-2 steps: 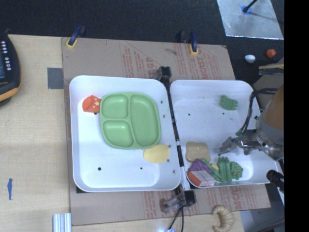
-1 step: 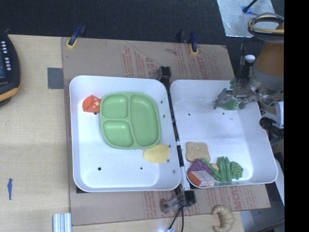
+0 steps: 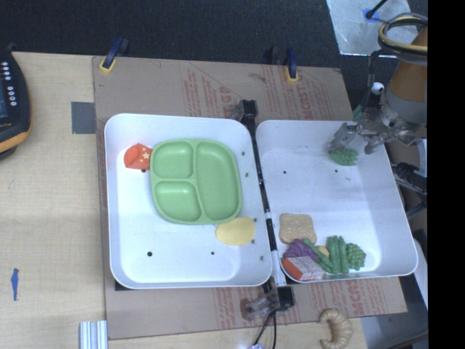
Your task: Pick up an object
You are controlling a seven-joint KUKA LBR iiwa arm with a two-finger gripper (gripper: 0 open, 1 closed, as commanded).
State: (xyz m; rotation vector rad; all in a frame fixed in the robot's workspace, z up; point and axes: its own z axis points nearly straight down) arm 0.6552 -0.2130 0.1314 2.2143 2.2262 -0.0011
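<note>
My gripper [image 3: 355, 143] hangs over the far right corner of the right bin [image 3: 327, 209]. A small green leafy piece [image 3: 344, 155] shows right at its tip, on the left side; whether it is gripped or lies on the bin floor is unclear. At the right bin's near edge lie a tan toast slice [image 3: 296, 227], a purple and orange piece [image 3: 299, 260] and a green vegetable bunch [image 3: 341, 254]. The left bin [image 3: 131, 253] holds a green divided plate [image 3: 196, 180], a red piece [image 3: 136, 156] and a yellow piece [image 3: 235, 231].
A metal divider [image 3: 259, 187] runs between the two bins. A tan curled object [image 3: 336, 329] lies on the cardboard in front of the right bin. A dark handheld device [image 3: 11, 100] sits at the far left of the bench.
</note>
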